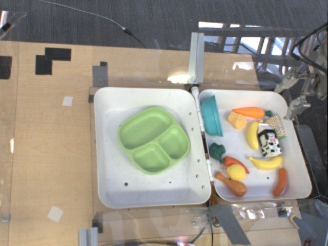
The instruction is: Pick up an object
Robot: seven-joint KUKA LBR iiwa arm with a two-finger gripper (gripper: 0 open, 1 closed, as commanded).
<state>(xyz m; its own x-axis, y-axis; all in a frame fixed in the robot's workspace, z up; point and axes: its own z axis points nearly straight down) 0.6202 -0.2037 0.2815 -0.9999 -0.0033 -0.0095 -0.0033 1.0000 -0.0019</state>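
The right bin (294, 137) holds several toy foods. An orange carrot (248, 112) lies at the back, with a pale orange wedge (237, 120) beside it. Two yellow bananas (252, 135) (266, 162) flank a black-and-white cow-patterned box (269, 143). A red sausage (280, 182), a lemon (236, 172), a red pepper (233, 162), a brown drumstick (231, 184) and a green broccoli (217, 151) lie toward the front. A teal bowl (211, 116) leans on the left wall. My gripper (299, 94) hovers over the bin's far right corner, apart from all the objects.
The left bin (110, 188) bears a green divided plate (154, 139). A patterned piece (275, 122) lies near the right bin's right wall. A metal post (196, 55) stands behind the bins where they meet. A cable crosses the dark floor at the back.
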